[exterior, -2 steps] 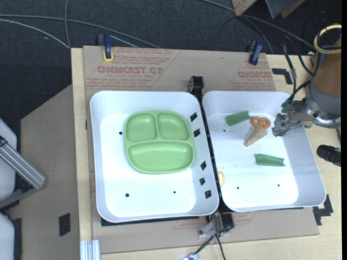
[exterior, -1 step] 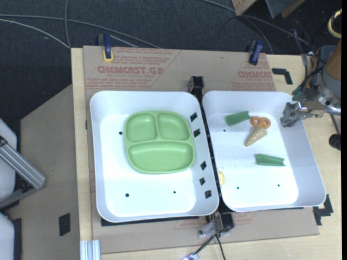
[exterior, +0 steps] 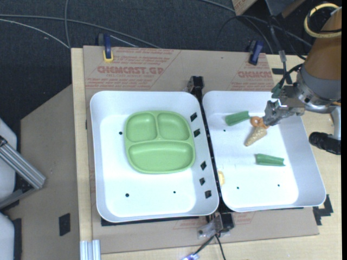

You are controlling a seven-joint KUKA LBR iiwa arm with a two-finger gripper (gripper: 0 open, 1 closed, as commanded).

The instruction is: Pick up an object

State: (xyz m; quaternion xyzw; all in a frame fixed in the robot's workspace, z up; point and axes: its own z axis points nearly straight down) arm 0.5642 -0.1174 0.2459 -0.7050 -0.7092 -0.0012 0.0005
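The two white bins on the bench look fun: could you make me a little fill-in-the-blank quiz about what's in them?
1. The green plate with three compartments lies in the ____ bin.
2. The right bin holds ____ green pieces.
3. The pincer hovers over the ____ bin.
4. The tan cone-shaped piece lies ____ the two green pieces.

Missing words: left; two; right; between

arm (exterior: 325, 64): rounded orange band above a grey wrist ring | wrist: pale grey collar with dark cables running along its left side | gripper (exterior: 272, 114): small, dark grey metal, boxy body below the wrist
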